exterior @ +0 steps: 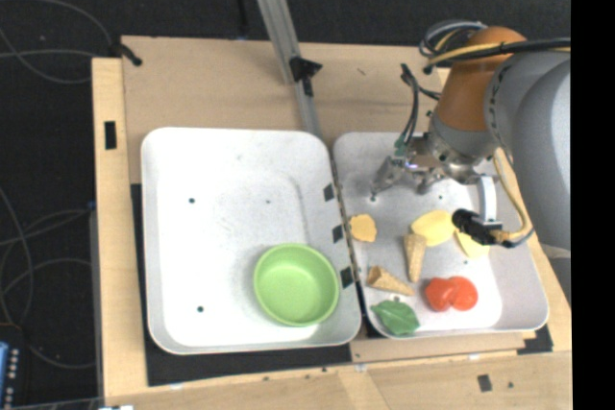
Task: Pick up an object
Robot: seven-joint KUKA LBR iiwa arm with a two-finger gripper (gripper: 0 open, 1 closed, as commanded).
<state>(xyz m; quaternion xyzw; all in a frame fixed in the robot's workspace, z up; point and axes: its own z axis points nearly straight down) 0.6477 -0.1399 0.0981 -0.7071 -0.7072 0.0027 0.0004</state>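
My gripper (401, 180) hangs over the back of the right bin (519, 302), its two fingers spread open with nothing between them. In front of it lie a small yellow chunk (362, 228), a rounded yellow piece (431, 227), a tan cone (414, 255) and a tan wedge (389, 280). Nearer the front edge sit a red tomato (450, 294) and a green leafy piece (396, 316). Another yellow piece (471, 247) shows partly at the right, under the wrist.
The left bin (211, 187) holds a light green bowl (296, 284) at its front right corner. A slanted metal post (279, 24) rises behind the bins. The arm fills the space right of the right bin.
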